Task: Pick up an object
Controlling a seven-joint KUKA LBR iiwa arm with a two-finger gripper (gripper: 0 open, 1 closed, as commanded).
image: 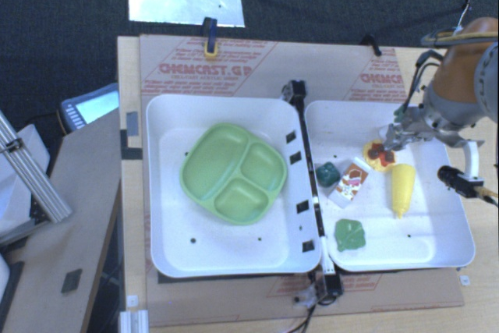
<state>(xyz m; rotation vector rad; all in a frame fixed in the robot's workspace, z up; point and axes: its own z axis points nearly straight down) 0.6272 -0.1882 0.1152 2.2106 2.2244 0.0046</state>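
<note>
Nearest to the camera, in the right bin [444, 246], a green leafy piece [350, 234] lies close to the front wall, just right of the divider. Farther back in that bin, a small white card with red print [352, 182] sits tilted beside a dark green lump [327, 173], the two nearly touching. To their right, a yellow corn-like piece [402, 187] lies lengthwise, well apart from the leafy piece. Just behind the yellow piece's far end rests a small red and orange object [379, 156], and the tool [392, 138] is right over it, reaching in from the right on the grey arm with its orange band [468, 74]. Whether the tool's tips are apart or together I cannot tell, nor whether they grip the red and orange object. Across the divider, the left bin [168, 246] carries a pale green divided plate [233, 172] near its middle. Behind both bins, the table [257, 66] is covered by a printed cardboard sheet.
</note>
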